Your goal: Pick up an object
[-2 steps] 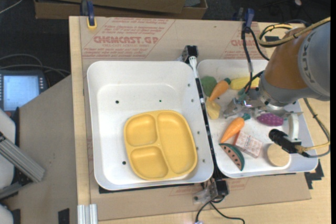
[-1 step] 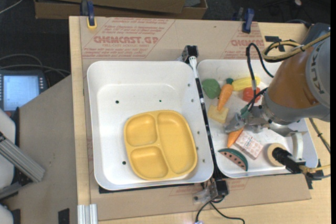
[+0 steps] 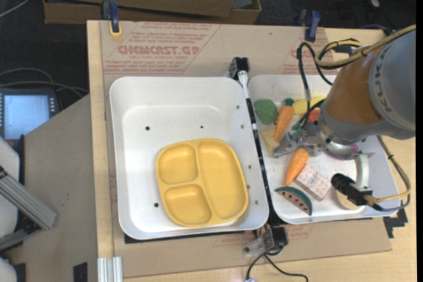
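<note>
The right bin (image 3: 380, 162) holds several toy foods. A green piece (image 3: 266, 109) lies at its far left, with an orange carrot (image 3: 283, 121) beside it and a yellow piece (image 3: 305, 104) behind that. A second carrot (image 3: 296, 166) lies nearer the front, next to a pink and white box (image 3: 314, 183) and a watermelon slice (image 3: 294, 200). My gripper (image 3: 295, 142) is down low in this bin, between the two carrots. Its tips are hidden among the items. Nothing is seen lifted.
The left bin (image 3: 132, 109) holds a yellow divided plate (image 3: 200, 180). A raised divider (image 3: 253, 135) separates the two bins. My grey and orange arm (image 3: 363, 92) covers the far right part of the right bin. Brown board surrounds both bins.
</note>
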You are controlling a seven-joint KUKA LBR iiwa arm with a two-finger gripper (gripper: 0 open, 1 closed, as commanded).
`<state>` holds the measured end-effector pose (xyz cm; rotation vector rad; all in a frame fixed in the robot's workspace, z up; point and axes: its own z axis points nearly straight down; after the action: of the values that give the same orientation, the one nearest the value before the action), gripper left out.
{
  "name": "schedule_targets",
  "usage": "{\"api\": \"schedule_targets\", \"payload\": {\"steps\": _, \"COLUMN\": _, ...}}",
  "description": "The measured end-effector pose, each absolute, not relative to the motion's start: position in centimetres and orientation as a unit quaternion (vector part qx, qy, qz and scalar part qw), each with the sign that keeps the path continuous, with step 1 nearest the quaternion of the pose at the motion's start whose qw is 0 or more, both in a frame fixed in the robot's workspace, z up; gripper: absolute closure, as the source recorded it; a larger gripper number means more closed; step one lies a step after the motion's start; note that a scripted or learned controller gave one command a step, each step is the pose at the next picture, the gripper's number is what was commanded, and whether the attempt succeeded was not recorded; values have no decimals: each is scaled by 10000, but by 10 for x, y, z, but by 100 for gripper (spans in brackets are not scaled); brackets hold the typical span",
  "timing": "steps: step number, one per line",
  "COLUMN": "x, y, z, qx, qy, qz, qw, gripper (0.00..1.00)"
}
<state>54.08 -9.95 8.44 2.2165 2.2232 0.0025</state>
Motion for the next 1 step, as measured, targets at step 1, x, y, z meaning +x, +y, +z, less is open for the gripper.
{"api": "schedule_targets", "payload": {"steps": 1, "x": 475, "y": -99, "z": 84, "qx": 7079, "qy": 7062, "qz": -20, "qw": -40, "gripper": 0}}
